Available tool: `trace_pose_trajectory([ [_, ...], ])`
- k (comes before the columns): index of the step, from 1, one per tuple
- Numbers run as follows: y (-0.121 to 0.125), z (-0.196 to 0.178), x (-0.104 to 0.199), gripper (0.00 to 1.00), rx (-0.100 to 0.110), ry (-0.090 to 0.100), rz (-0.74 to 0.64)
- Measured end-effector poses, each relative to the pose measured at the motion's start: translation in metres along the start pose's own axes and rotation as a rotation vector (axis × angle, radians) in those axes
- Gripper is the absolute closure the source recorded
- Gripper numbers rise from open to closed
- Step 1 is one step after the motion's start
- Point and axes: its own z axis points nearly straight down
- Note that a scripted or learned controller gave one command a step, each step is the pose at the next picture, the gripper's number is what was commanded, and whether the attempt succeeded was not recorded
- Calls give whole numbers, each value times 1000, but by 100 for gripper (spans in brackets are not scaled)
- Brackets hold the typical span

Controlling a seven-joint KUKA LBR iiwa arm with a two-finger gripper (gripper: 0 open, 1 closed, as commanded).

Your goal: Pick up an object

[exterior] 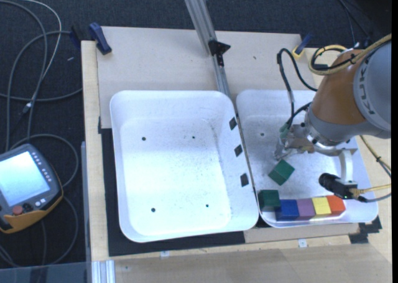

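Camera view from above the bench [155,58]: two shallow white bins side by side, the left bin [177,163] and the right bin [261,114], the latter serving as the landmark for all positions below. The grey arm with its orange band [339,98] reaches over the right bin from that bin's right side. Its pincer [287,153] hangs over the middle of the right bin's floor; whether its fingers are parted or closed cannot be told from this angle. A dark green cube [282,171], tilted on the floor of the right bin, lies just below the pincer tip; contact between the two cannot be judged. Along the right bin's near wall stands a row of blocks: a green block [269,199] at the bin's near-left corner, then a blue block [289,208], a purple block [306,207], a yellow block [321,204] and an orange block [336,203]. A handheld control pendant [25,182] lies far left of the right bin, off the bench.
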Motion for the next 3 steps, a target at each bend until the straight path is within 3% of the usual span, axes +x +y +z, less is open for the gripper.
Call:
trace_pose_trajectory([
  [1, 38, -31, -8, 100, -5, -3, -2],
  [2, 36, -28, -8, 0, 1, -1, -1],
  [3, -20, 14, 3, 0, 12, 2, 1],
])
